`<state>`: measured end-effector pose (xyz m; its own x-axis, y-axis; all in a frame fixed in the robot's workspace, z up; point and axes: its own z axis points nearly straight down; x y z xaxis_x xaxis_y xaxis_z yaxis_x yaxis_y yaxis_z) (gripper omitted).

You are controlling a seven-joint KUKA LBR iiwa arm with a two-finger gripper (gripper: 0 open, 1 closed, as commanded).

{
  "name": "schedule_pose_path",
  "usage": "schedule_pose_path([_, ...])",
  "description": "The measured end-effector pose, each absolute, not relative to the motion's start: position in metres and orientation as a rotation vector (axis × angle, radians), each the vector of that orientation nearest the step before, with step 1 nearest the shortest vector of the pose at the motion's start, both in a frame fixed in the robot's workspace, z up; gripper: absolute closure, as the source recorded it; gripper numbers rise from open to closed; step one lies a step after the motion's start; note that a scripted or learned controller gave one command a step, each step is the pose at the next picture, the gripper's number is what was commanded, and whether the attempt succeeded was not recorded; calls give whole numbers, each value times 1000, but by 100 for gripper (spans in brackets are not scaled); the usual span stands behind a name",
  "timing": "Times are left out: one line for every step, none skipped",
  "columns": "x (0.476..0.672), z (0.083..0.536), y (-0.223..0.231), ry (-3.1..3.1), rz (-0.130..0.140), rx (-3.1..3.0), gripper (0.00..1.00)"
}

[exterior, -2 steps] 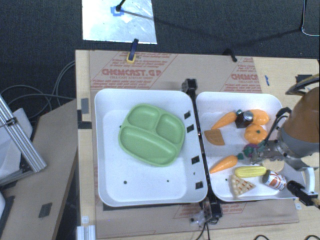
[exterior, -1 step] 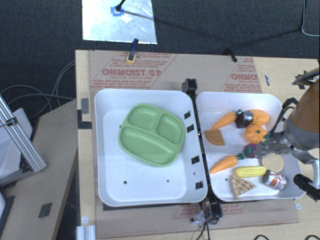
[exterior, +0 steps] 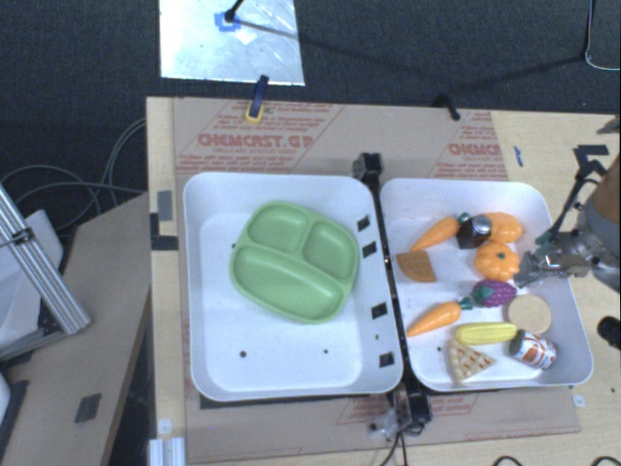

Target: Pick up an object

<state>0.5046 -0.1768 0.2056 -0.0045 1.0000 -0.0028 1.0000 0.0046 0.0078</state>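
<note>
Toys crowd the right bin (exterior: 558,223): two carrots — one (exterior: 436,232) near 11 o'clock, one (exterior: 435,317) near 7 — with a brown wedge (exterior: 416,267) between them, a pumpkin (exterior: 496,260) at centre, purple grapes (exterior: 495,294) just below it, then a corn cob (exterior: 486,334), pizza slice (exterior: 470,361) and small can (exterior: 533,349) along 5 to 6 o'clock. At 3 o'clock the pincer (exterior: 539,263) sits over the rim beside the pumpkin; how its fingers stand I cannot tell. A green divided plate (exterior: 295,260) lies in the left bin (exterior: 209,260).
</note>
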Motion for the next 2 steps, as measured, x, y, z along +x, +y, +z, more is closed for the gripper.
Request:
schedule_pose_path([506,226,-177,2224,3,2213,100])
schedule_pose_path([554,236,-144,2229,6,2208,100])
